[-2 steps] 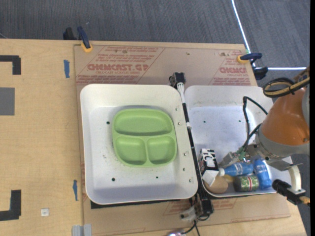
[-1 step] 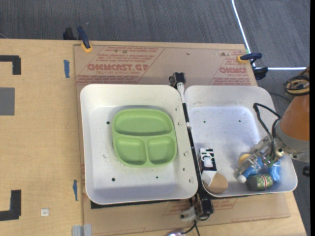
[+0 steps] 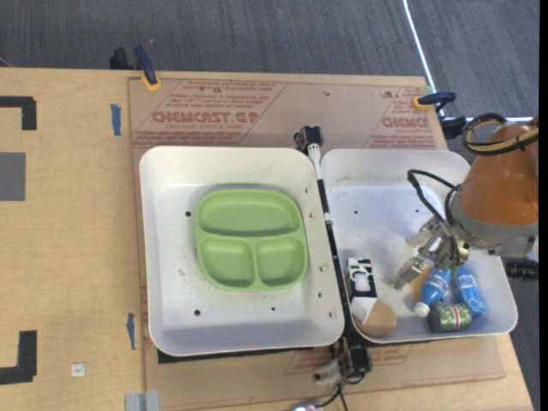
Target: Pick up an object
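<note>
My gripper [image 3: 419,264] hangs low in the right bin [image 3: 377,187], under the orange wrist band [image 3: 505,191]. Its metal fingers point down and left, just above a pile of small things at the bin's front right. The pile holds a blue bottle [image 3: 434,289], a second blue bottle [image 3: 467,288] and a dark green can [image 3: 451,317]. A tan rounded object [image 3: 378,318] and a black-and-white card [image 3: 361,277] lie at the bin's front left. I see nothing clearly between the fingers.
A green three-compartment plate [image 3: 252,237] lies in the left bin [image 3: 163,229]. A black rod [image 3: 324,208] runs along the seam between the bins. Cables [image 3: 428,191] loop off the wrist over the right bin.
</note>
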Controlling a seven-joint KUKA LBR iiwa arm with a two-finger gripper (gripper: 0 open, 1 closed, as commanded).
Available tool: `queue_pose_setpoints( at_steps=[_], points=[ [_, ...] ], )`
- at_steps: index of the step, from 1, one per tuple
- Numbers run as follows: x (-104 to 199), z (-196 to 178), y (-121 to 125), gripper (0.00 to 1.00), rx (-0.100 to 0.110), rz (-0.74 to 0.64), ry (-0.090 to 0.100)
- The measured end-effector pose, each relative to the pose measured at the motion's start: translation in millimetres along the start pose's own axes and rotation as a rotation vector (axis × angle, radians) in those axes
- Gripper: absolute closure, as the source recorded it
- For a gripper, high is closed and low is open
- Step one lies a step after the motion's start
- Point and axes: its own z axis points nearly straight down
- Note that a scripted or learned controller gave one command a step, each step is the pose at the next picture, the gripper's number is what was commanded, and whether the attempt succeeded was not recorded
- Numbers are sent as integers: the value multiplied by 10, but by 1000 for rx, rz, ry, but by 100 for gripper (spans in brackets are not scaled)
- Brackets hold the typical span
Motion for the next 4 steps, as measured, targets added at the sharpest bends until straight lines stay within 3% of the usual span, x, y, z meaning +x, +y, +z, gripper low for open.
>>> queue_pose_setpoints(
  at_steps=[1,2,3,4],
  points=[
    [-181,2,-29,0,1,-423,0],
    [197,-3,2,0,0,-611,3],
    [-499,-45,204,0,0,-540,3],
    [20,0,209,0,-1,-794,4]
  ],
)
